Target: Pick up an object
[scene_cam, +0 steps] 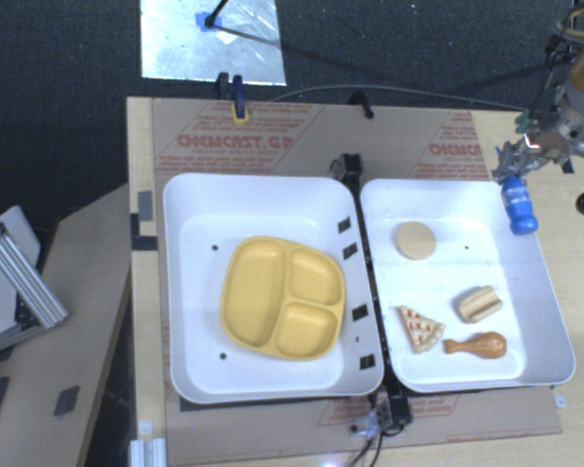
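**Gripper at the right bin's far corner, blue bottle below it**

My arm (579,76) reaches in from the right, wrist bent down over the far right corner of the right bin (555,353). My gripper (514,163) hangs at that rim; whether it is released or clenched, I cannot tell. A blue bottle (519,209) sits just under it, on the bin's rim, and I cannot tell if it is gripped.

Nearest in that bin lie a drumstick (477,344) and a pizza slice (420,328), then a bread roll (478,304), then a round cracker (416,240) farther back. None lies between me and the bottle.

The left bin (190,261) holds a yellow divided plate (282,298). Both bins rest on the desk (302,129).
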Controlling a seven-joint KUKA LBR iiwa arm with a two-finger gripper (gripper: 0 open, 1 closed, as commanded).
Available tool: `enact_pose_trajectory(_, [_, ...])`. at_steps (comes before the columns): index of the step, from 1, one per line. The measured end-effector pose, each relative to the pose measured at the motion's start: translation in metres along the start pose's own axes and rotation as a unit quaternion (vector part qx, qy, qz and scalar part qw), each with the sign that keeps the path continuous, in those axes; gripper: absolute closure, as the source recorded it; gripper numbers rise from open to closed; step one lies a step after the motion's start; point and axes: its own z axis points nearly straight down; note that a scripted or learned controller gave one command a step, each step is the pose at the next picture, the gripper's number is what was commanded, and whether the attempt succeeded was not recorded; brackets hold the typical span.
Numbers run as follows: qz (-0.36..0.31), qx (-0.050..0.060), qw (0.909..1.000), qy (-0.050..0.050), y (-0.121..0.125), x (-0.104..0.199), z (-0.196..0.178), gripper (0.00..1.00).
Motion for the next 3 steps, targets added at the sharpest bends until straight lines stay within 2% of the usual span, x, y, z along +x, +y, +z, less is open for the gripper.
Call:
enact_pose_trajectory(1, [-0.001, 0.003, 1.0000, 0.001, -0.016, 0.043, -0.003, 1.00])
enact_pose_trajectory(3, [-0.001, 0.004, 1.0000, 0.002, -0.045, 0.146, 0.028, 1.00])
